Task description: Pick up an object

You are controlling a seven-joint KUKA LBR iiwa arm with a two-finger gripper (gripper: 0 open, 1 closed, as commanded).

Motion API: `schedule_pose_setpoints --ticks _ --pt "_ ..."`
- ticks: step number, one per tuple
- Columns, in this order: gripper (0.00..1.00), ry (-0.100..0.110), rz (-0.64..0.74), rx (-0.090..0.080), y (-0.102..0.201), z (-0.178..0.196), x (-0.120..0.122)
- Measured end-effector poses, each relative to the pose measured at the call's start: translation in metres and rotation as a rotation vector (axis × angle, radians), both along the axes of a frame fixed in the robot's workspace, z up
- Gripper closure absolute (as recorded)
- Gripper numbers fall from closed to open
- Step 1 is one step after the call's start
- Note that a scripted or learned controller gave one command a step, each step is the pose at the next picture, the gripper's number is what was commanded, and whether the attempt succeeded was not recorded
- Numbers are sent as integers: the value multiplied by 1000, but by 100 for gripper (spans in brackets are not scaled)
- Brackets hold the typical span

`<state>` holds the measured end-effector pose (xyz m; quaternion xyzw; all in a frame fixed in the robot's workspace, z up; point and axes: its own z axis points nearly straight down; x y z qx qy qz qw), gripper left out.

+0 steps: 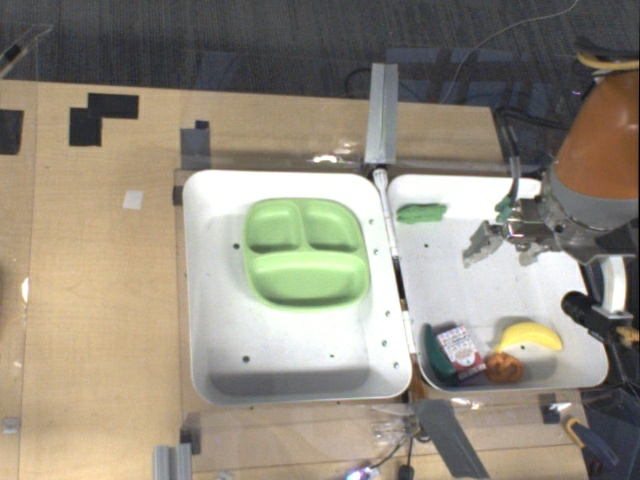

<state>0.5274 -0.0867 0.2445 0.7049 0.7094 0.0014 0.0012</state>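
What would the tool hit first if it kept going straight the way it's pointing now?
Probably the bare floor of the right bin. The tool points left and downward over open white surface; the green object lies off that line, though depth is unclear.

pale wooden worktop (90, 298) | black square markers (100, 118) at far-left | grey metal post (381, 118) behind bins | dark carpet floor (250, 13)

Robotics lab, pale wooden counter (90, 268) with two white bins (200, 268) in metal brackets, black marker squares (100, 118), loose cable (500, 33), grey carpet (250, 18)
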Motion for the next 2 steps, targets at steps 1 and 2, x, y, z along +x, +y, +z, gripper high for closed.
schedule_pose_setpoints --ticks 1,2 --pt "0 1 54 0 63 -60 5" --pt "0 -1 96 0 66 -59 60"
